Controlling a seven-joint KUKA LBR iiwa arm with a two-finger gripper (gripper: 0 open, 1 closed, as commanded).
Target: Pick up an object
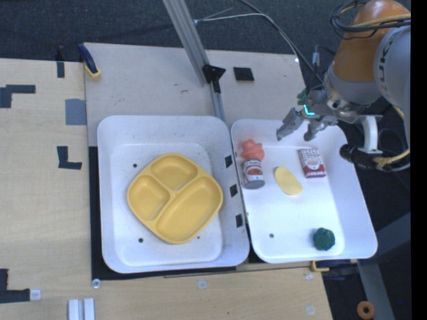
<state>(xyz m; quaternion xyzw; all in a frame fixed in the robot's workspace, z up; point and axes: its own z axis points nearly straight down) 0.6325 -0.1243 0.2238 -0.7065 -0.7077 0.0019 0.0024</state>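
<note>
We see the gripper [297, 129] at the right bin's [347, 245] twelve o'clock edge, fingers spread, holding nothing, carton [311, 163] near.

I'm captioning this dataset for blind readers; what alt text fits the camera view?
An open pincer on a grey arm hovers over the right bin, which holds a small can, a yellow piece, a red-and-white box and a green ball. The left bin holds a yellow divided tray.
</note>
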